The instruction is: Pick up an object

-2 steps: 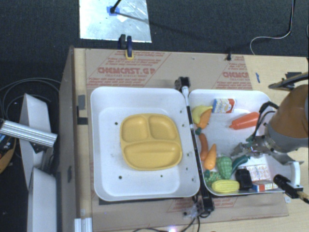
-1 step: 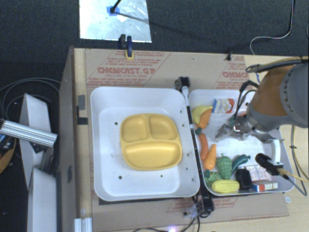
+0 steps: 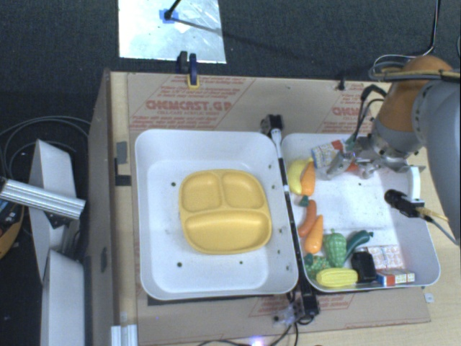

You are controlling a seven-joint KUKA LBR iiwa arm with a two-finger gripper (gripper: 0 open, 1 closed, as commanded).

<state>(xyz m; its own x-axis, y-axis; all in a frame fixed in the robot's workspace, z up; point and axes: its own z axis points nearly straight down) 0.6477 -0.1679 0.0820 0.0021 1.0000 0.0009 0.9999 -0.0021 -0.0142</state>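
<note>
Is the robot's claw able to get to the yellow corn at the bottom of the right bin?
Probably yes. The corn lies uncovered on top, with nothing over it, though broccoli and a dark block crowd close beside it. The claw sits across the same bin.
</note>
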